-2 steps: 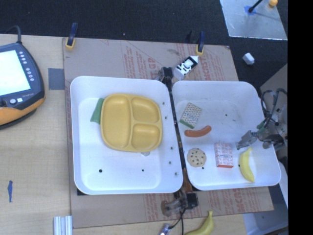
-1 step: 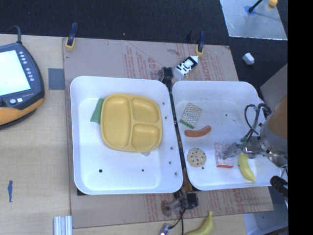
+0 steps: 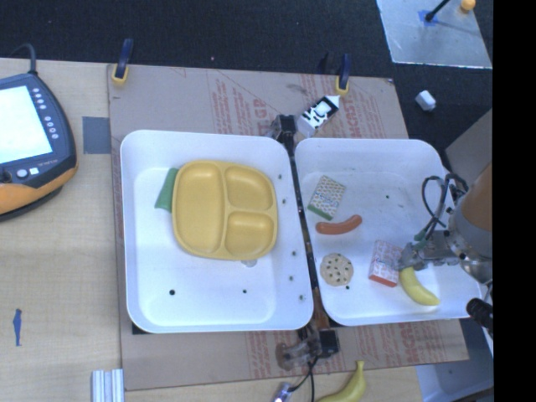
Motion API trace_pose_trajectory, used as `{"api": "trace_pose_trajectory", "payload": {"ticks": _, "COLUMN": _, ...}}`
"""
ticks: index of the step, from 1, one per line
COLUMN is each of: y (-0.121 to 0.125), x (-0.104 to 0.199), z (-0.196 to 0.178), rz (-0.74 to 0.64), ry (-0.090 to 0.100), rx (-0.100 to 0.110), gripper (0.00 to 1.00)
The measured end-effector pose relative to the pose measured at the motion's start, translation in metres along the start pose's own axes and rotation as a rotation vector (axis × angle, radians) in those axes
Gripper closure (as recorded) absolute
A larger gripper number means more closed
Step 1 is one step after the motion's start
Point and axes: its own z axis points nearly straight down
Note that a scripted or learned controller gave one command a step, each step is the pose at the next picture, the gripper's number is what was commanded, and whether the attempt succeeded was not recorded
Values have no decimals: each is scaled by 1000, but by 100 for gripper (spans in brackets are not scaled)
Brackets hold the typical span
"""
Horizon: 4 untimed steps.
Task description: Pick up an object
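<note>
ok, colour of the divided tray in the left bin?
Yellow divided tray, clearest in the camera view.

Yellow divided plate in left bin, end effector touching banana in right bin

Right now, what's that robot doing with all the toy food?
The robot arm reaches in from the right, and its gripper is low in the right bin, right by a banana and a small red and white packet. It does not look like it is holding anything yet. A hot dog, a cookie and a checkered packet lie nearby. The left bin holds a yellow tray resting on something green.
</note>
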Motion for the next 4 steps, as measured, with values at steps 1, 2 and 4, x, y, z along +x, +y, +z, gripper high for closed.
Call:
{"api": "trace_pose_trajectory", "payload": {"ticks": 1, "y": 5, "x": 72, "z": 10, "rz": 6, "ry": -5, "rx": -7, "gripper": 100}}
{"api": "trace_pose_trajectory", "payload": {"ticks": 2, "y": 5, "x": 71, "z": 10, "rz": 7, "ry": -6, "rx": -6, "gripper": 0}}
{"api": "trace_pose_trajectory", "payload": {"ticks": 4, "y": 55, "x": 128, "z": -86, "rz": 11, "ry": 1, "rx": 5, "gripper": 0}}
